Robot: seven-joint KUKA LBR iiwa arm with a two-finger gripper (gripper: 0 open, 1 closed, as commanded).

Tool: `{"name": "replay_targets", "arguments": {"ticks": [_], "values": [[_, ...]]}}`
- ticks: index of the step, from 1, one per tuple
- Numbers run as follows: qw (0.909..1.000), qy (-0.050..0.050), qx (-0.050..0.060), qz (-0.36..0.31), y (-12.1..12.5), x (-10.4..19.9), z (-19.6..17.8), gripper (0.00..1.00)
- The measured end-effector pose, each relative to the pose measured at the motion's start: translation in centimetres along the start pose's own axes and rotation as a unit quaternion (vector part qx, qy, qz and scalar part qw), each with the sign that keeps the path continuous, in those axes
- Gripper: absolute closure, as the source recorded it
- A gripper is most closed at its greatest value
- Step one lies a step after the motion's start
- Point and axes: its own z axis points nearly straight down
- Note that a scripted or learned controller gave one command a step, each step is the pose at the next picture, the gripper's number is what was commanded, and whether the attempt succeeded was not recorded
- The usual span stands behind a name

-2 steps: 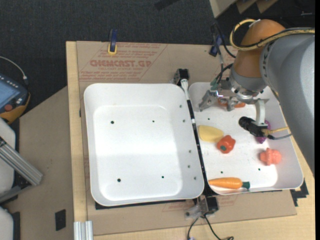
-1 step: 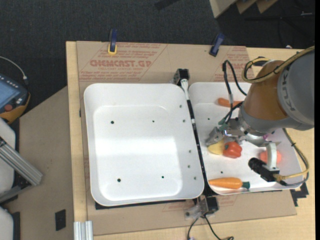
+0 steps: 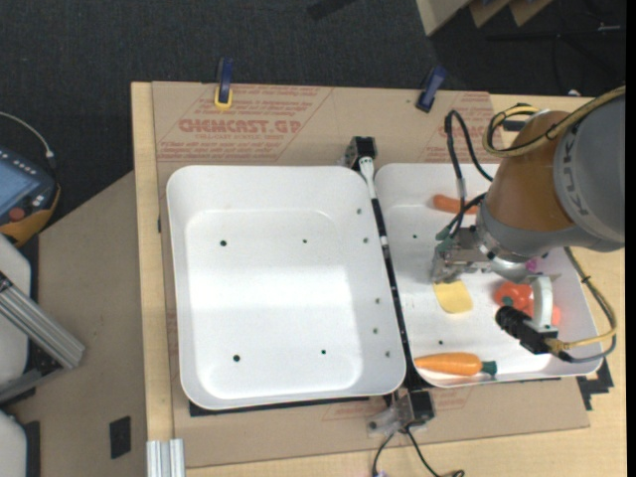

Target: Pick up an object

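claw (image 3: pixel 454 262): low in right bin (image 3: pixel 417 199), open or closed cannot tell | yellow block (image 3: pixel 455 298): just below | carrot (image 3: pixel 455 365): further below, near bin rim

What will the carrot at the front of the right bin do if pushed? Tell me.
The carrot looks tapered and rounded, so it would probably roll or pivot rather than slide straight. Its smooth, toy-like surface may slip between fingers. It lies against the right bin's front edge, which would likely stop it rolling forward.

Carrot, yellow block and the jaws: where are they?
carrot (image 3: pixel 449 365), camera view, middle of its orange body
yellow block (image 3: pixel 455 298), camera view, its top face
gripper (image 3: pixel 450 262), camera view, its metal tip
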Motion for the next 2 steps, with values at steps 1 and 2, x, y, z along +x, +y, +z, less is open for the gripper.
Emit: {"name": "replay_targets", "arguments": {"ticks": [1, 2], "values": [[1.0000, 0.002, -0.005, -0.006, 2.1, 8.7, -9.6, 1.00], [1.0000, 0.001, -0.002, -0.003, 0.3, 12.7, -16.3, 1.00]]}}
